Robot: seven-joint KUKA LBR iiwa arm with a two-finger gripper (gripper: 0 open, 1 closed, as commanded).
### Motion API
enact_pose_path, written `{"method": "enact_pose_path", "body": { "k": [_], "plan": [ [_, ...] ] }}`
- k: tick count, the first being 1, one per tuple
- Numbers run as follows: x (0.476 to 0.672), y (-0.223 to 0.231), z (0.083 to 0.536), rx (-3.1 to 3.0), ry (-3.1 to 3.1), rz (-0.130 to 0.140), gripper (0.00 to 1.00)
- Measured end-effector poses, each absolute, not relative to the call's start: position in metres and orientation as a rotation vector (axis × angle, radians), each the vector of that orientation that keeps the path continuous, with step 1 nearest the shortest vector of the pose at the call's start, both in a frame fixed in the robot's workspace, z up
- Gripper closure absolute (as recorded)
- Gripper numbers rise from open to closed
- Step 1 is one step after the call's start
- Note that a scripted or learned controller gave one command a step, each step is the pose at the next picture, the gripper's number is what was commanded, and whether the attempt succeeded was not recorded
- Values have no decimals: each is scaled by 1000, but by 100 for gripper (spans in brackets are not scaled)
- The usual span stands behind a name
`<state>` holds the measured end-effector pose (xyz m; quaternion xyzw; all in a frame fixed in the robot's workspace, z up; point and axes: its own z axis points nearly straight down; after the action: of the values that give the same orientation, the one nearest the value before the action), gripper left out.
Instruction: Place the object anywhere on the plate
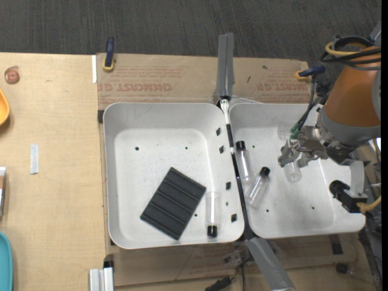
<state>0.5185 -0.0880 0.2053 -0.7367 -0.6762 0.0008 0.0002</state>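
Arm reaches in from the right over the right bin, orange band above the wrist. Gripper sits low over the middle of that bin, with a clear tube just under its tip; can't tell if the tube is actually pinched or only beneath it, and the gripper's own state is unreadable from this angle. Two more clear vials with black caps in the right bin: one along the left wall, one tilted just beside it. Left bin has the dark ribbed plate (lying flat, angled) and another black-capped vial just right of it, apart from it.
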Motion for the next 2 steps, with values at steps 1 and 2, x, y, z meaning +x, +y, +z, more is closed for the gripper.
{"method": "enact_pose_path", "body": {
  "k": [1, 2],
  "plan": [
    [599, -29, 190, -2489, -1916, 7, 100],
    [622, 20, 245, -2812, -1401, 8, 100]
  ]
}}
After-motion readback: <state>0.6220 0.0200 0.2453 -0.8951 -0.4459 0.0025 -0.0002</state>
